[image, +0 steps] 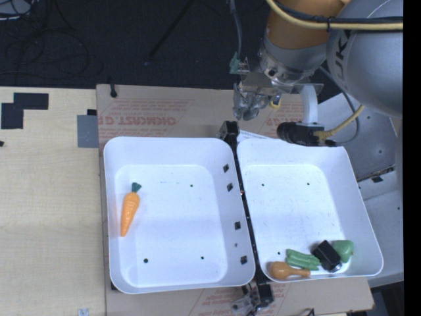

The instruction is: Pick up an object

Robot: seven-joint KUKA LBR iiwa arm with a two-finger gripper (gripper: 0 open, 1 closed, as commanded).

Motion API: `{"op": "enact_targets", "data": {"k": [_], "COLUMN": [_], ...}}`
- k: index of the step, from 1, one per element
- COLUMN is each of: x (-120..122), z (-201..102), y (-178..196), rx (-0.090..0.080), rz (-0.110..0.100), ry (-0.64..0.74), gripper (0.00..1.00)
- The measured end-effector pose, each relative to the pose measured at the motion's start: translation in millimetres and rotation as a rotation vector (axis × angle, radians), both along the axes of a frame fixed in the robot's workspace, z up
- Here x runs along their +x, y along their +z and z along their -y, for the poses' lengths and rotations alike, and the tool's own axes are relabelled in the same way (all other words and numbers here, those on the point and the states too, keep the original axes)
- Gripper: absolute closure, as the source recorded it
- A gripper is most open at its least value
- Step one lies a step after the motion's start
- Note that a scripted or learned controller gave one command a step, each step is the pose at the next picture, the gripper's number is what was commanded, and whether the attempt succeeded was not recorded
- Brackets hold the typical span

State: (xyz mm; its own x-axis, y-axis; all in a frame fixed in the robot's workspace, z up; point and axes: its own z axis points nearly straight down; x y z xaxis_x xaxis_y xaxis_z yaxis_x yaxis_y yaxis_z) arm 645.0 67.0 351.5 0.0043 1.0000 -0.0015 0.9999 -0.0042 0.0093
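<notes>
In the left bin [112,176] a toy carrot [129,207] lies alone by the left wall, its long axis running near to far with a slight tilt, the green top at the far end and the orange tip toward the near side. It is clear of the wall and of everything else, so it looks the easiest thing to take.

The right bin [358,196] keeps its load in the near right corner: an orange pear-shaped piece [287,270], a green pod-like piece [302,259], a black block [326,255] and a rounded green piece [343,248], all crowded together and touching or close to the rim.

The hand [248,107] hangs high beyond the far edge of both bins, about over the divider where they meet, with nothing seen between its fingers; whether they are parted or closed cannot be told from here. From there the carrot lies to the near left and the cluster to the near right, both well apart from the hand. For the carrot, I judge the fingers should close across its narrow width, left to right.
</notes>
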Motion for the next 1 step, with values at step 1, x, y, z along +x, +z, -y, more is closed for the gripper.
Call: {"op": "enact_targets", "data": {"k": [1], "x": [-42.8], "z": [-80.4], "y": [70.2], "rx": [0.005], "rz": [-0.006], "ry": [0.012], "gripper": [1.0]}}
